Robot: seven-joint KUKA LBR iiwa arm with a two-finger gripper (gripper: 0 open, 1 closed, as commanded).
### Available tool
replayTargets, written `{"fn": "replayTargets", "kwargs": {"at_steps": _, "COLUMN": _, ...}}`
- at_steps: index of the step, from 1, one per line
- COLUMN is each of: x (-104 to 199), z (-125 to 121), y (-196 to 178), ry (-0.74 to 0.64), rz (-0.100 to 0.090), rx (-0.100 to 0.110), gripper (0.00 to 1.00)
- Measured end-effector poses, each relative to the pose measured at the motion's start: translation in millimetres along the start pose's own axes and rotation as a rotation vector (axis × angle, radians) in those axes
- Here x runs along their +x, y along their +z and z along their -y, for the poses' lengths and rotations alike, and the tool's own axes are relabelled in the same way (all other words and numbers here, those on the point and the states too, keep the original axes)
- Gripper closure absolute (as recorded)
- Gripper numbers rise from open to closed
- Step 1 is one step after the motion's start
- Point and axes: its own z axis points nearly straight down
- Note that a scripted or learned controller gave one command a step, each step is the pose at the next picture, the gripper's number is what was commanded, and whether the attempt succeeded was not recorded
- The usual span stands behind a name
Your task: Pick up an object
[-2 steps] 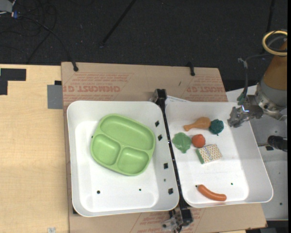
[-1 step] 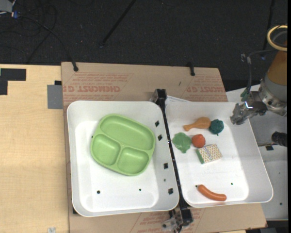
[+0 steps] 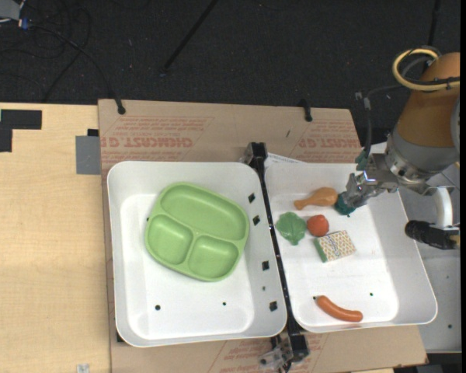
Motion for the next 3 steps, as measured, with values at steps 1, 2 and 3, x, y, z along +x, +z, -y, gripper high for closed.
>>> {"fn": "replayTargets", "kwargs": {"at_steps": 1, "x": 49, "z": 2, "y": -6, "ry": 0.001, "rz": 0.001, "rx": -0.001, "gripper": 1.00}}
{"fn": "replayTargets", "kwargs": {"at_steps": 2, "x": 95, "z": 25, "y": -8, "ry": 0.002, "rz": 0.001, "rx": 0.001, "gripper": 1.00}}
{"fn": "replayTargets", "kwargs": {"at_steps": 3, "x": 155, "z": 39, "y": -15, "ry": 0.000, "rz": 0.001, "rx": 0.001, "gripper": 1.00}}
